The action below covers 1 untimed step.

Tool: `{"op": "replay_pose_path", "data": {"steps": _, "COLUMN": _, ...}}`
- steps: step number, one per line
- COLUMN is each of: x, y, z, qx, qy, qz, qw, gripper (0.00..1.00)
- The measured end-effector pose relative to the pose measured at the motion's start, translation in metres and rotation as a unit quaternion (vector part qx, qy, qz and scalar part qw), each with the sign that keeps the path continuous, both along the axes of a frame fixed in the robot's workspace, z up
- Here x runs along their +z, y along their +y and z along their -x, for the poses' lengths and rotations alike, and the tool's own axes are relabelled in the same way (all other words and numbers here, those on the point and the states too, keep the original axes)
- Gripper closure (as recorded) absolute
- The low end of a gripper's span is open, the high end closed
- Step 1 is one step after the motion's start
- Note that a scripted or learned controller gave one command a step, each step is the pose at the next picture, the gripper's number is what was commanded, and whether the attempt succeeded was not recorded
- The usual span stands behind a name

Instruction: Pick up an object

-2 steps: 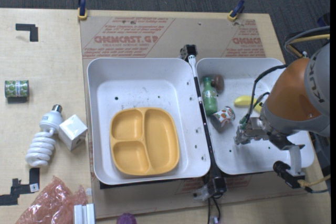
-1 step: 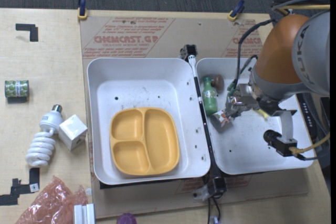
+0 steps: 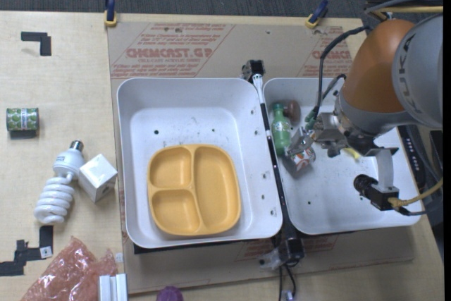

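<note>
Grey arm's gripper (image 3: 304,149) sits low at 9 o'clock in the right white bin (image 3: 338,211), apparently clenched on a small crumpled packet (image 3: 301,158), beside the green plastic bottle (image 3: 280,129).

- Your arm (image 3: 394,67) reaches in from the right edge, its orange band bulking large above the wrist.
- The wrist angles down and leftward.
- Your gripper (image 3: 304,150) sits low at the arm's left end, fingertips pointing down-left.
</note>
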State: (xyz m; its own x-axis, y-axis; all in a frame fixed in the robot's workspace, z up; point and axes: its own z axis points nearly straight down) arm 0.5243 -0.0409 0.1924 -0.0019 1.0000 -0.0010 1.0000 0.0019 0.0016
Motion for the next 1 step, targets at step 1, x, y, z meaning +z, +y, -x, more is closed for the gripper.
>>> {"op": "replay_pose_path", "data": {"steps": 1, "x": 0.0000, "y": 0.0000, "z": 0.0000, "qx": 0.000, "qy": 0.000, "qz": 0.0000, "qw": 1.0000, "gripper": 0.00}}
